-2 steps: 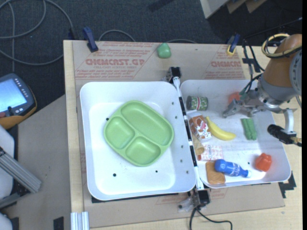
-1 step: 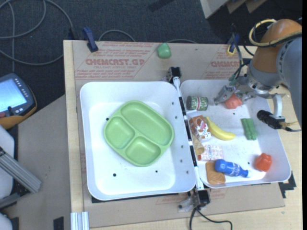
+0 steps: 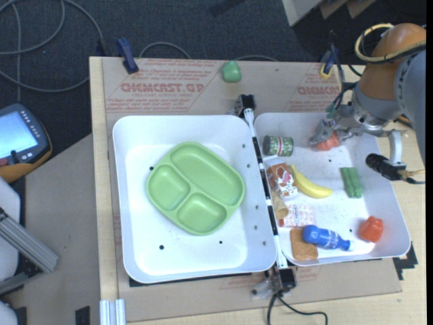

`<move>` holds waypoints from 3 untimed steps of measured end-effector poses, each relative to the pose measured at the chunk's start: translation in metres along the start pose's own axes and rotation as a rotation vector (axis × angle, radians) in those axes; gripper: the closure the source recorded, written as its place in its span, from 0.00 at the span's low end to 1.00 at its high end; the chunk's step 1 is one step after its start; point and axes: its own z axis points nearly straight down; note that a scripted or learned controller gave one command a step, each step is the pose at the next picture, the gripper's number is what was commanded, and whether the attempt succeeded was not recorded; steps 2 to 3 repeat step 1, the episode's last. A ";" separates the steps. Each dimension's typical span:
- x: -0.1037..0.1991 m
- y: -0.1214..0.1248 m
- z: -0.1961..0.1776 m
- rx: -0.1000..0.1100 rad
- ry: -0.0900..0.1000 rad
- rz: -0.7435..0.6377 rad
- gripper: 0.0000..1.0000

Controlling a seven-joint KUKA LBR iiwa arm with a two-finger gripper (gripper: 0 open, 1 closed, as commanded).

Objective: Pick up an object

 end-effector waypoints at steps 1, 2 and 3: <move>0.040 -0.032 -0.033 0.009 0.005 0.000 1.00; 0.040 -0.032 -0.033 0.009 0.005 0.000 1.00; 0.040 -0.032 -0.033 0.009 0.005 0.000 1.00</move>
